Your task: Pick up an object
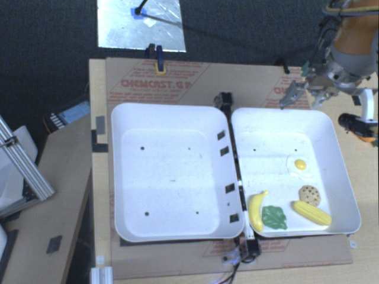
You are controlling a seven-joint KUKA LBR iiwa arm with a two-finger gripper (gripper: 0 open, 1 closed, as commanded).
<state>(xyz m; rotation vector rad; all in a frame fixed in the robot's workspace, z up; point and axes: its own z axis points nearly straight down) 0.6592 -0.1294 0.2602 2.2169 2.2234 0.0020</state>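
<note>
In rt bin (pixel 331 136): egg (pixel 299 165), cookie (pixel 309 194), corn (pixel 312 213), banana (pixel 256 210), lettuce (pixel 274 217).

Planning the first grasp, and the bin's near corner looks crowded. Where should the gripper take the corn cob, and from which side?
Probably grip the corn cob across its middle, coming straight down, fingers closing across its narrow width. It lies flat and slanted by the right bin's near wall, apart from the cookie. The gripper hangs above the far rim.

I see open floor across the back and middle of the right bin (pixel 331 136). Along its front edge a banana (pixel 256 210), green leaf (pixel 274 218), cookie (pixel 309 194), corn cob (pixel 312 213) and fried egg (pixel 299 165) crowd the way.
</note>
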